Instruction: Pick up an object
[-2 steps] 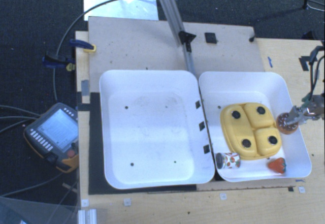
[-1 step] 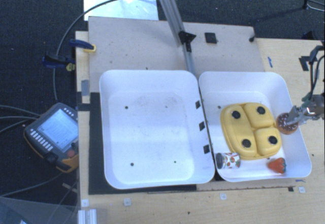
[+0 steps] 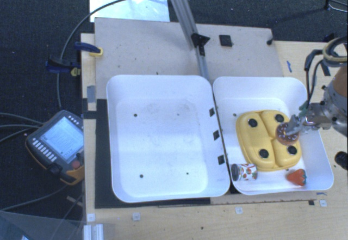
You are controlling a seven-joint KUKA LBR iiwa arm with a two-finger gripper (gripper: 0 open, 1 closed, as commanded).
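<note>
The left bin (image 3: 157, 135) is smooth white plastic. In the right bin (image 3: 261, 92): a lumpy yellow moulded piece (image 3: 261, 143), a small printed can (image 3: 243, 172), a red-orange fruit (image 3: 296, 177). The end effector (image 3: 286, 132) hovers over the yellow piece; grip unclear.

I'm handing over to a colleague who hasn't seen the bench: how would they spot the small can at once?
Look in the right bin, where the yellow block lies. Along the bin's near edge, just off the block's near left corner, the can lies on its side. It is white with red and dark markings, unlike the plain red piece near the opposite corner.
</note>
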